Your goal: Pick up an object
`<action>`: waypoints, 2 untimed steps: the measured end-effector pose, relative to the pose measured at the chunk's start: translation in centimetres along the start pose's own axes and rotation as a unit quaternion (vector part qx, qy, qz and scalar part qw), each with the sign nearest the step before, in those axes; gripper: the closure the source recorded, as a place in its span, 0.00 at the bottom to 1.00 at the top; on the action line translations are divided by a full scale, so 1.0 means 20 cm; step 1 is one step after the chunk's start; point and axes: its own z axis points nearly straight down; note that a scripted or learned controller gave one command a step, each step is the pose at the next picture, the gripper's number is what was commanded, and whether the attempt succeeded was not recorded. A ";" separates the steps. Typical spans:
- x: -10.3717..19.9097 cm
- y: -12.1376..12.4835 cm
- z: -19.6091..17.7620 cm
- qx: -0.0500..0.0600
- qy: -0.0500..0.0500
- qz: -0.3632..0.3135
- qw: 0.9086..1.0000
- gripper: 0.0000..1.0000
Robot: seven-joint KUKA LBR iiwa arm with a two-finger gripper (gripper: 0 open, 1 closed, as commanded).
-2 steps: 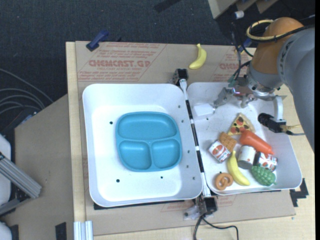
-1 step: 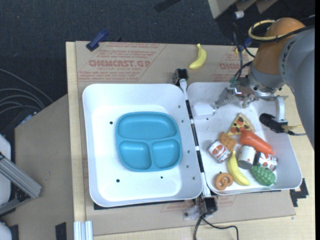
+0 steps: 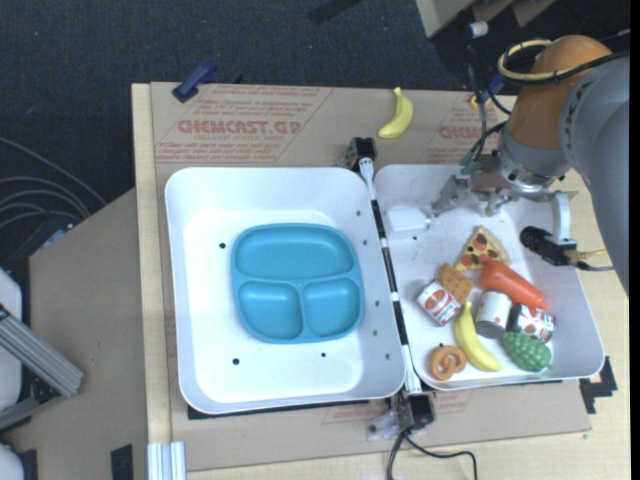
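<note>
Nearest the camera, at the front edge of the right bin (image 3: 590,353), a pretzel (image 3: 446,361) is seen beside a yellow banana (image 3: 474,338) and a green bumpy vegetable (image 3: 527,352). Just behind these, a red-and-white can (image 3: 436,302), a waffle piece (image 3: 456,283), a grey tin (image 3: 493,312) and a second red-labelled can (image 3: 535,321) are clustered, with an orange carrot (image 3: 513,284) lying slantwise across them. A pizza slice (image 3: 483,248) is placed behind the carrot, towards the middle of that bin.

The gripper (image 3: 478,190) is positioned at the back edge of the right bin, above its floor, well behind the cluster of food toys. How far it is open cannot be told, and nothing is seen held in it.

The left bin (image 3: 190,268) is occupied by a blue tray (image 3: 296,281) with 3 compartments, set near its centre.

On the bench (image 3: 250,128), behind the 2 bins, a second banana (image 3: 397,116) is laid near the back edge.
</note>
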 end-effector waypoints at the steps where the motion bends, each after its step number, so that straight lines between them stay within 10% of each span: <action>1: 0.00 0.00 -0.05 -0.001 -0.001 0.000 1.000 1.00; 2: 0.00 0.00 -0.05 -0.001 -0.001 0.000 1.000 0.00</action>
